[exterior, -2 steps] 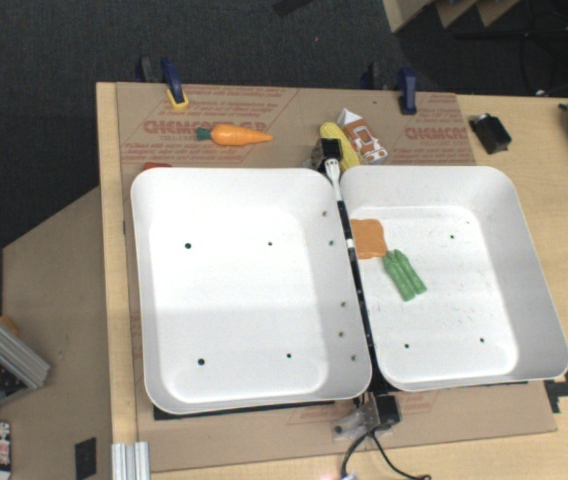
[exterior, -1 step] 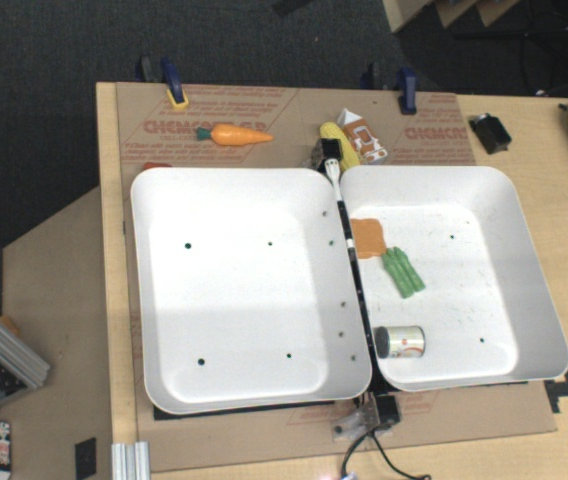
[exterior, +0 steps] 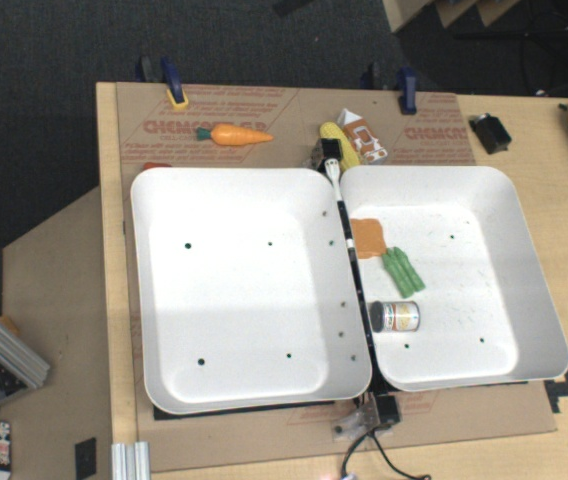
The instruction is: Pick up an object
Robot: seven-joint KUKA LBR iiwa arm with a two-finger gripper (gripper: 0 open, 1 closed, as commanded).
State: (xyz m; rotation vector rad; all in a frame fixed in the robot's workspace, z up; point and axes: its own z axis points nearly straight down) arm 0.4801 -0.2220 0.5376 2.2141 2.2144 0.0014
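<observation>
The right bin (exterior: 484,268) holds an orange block (exterior: 368,237), green piece (exterior: 402,270) and small can (exterior: 395,316), all crowding its left wall (open floor rightward); a carrot (exterior: 235,136) lies on the table (exterior: 54,298), upper centre.

In the right bin (exterior: 484,208) an orange flat square (exterior: 368,237) lay near the left wall; a green ridged piece (exterior: 402,270) sat tilted just beside it. A small can (exterior: 395,316) lay on its side below them.

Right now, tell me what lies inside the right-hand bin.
The right bin holds three things near its left wall: an orange flat piece, a green ridged object touching it below, and a small can lying on its side. Whatever lies beneath them is covered.
</observation>
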